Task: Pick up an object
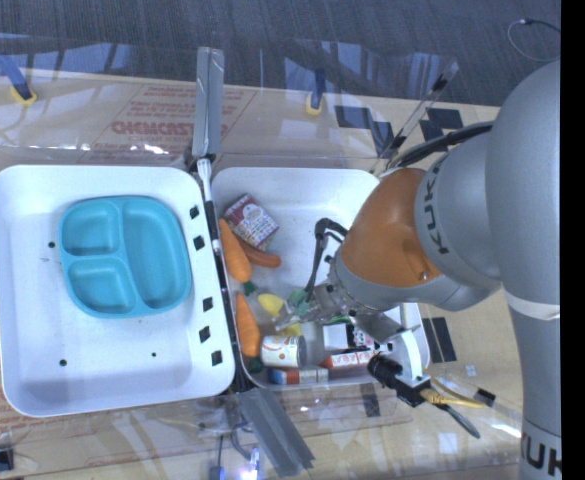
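The right bin [302, 183] holds a jumble of small items. An orange carrot [234, 253] lies along its left wall, and a second carrot [247, 326] lies below it. A small red-brown box [251, 219] sits near the back, with a reddish sausage-like piece [265, 259] just in front of it. A yellow item [270, 303] and a white can with a red label [282, 349] lie toward the front. My gripper [319, 310] hangs low over the bin's front middle, just right of the yellow item, under the orange wrist band [392, 238]. The wrist hides much of it.
The left bin [22, 368] carries a light-blue divided plate [125, 254]. A grey divider post [208, 103] stands between the bins at the back. The arm's body covers the right bin's right half. A flat red-and-white item [352, 360] lies by the front wall.
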Available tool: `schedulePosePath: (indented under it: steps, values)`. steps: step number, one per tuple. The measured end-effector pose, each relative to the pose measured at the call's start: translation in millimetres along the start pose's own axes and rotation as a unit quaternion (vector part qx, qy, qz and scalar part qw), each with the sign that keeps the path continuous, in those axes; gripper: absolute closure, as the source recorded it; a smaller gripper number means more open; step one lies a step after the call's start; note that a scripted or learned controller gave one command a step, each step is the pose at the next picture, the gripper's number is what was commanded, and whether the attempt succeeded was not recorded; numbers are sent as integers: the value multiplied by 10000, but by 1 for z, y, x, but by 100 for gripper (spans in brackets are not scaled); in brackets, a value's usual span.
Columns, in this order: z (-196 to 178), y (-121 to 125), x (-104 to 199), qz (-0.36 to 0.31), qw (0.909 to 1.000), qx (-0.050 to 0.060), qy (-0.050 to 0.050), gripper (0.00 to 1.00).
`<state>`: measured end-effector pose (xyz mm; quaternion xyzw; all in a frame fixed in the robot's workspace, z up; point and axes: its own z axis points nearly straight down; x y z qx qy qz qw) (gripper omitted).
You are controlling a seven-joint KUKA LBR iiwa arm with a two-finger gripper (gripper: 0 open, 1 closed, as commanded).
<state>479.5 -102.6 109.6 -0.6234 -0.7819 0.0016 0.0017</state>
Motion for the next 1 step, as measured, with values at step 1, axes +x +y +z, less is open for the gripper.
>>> schedulePosePath:
  steps: [1]
  values:
    - [-130, 34, 72, 343, 9994, -19, 5, 100]
